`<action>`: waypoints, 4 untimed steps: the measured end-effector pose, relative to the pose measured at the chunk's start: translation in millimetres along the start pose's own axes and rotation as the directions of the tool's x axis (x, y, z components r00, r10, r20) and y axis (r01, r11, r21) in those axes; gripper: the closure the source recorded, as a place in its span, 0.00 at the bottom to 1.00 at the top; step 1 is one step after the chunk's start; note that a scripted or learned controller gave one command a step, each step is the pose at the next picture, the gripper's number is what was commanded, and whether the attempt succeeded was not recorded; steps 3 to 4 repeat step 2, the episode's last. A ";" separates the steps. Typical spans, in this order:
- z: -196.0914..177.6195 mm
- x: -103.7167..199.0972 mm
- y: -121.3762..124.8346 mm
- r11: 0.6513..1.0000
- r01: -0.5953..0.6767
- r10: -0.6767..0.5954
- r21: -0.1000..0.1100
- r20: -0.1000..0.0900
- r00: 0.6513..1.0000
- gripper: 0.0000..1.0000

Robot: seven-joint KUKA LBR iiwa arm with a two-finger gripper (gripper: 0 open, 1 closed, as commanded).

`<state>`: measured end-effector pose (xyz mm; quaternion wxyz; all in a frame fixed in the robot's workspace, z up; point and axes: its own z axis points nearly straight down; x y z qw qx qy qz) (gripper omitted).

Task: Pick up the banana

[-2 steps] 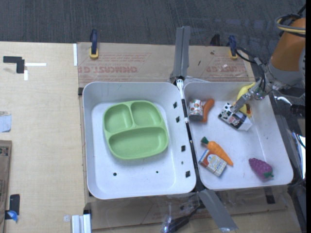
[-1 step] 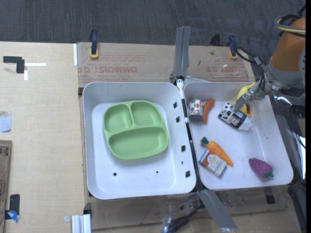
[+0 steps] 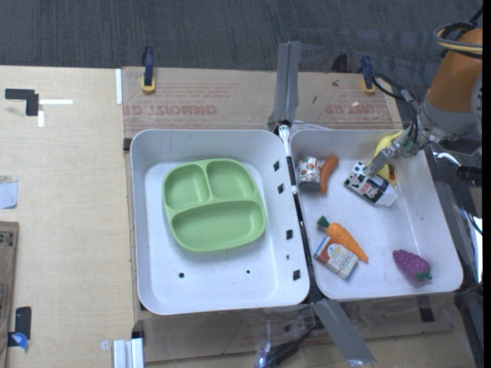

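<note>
Yellow banana [image 3: 386,143]; green divided plate [image 3: 214,204]; orange carrot [image 3: 344,236]; purple grapes [image 3: 412,264]; white bins [image 3: 146,228]; black-and-white patterned box [image 3: 367,184].

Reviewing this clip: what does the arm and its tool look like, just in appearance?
The arm is a rounded body with a broad orange band edged in pale grey. Dark cables run beside it towards the wrist. The tool is small and slim, metallic grey with darker parts, and much narrower than the arm.
</note>
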<state>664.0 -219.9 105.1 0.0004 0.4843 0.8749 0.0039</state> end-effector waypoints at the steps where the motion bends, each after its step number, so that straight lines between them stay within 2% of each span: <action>1: 0.0 0.0 0.0 1.000 -0.003 0.003 0.000 0.000 1.000 0.00; 2: -10.6 -3.8 3.1 1.000 -0.003 0.003 -0.013 0.019 1.000 1.00; 4: -10.6 -3.8 3.1 1.000 -0.003 0.003 -0.013 0.019 1.000 1.00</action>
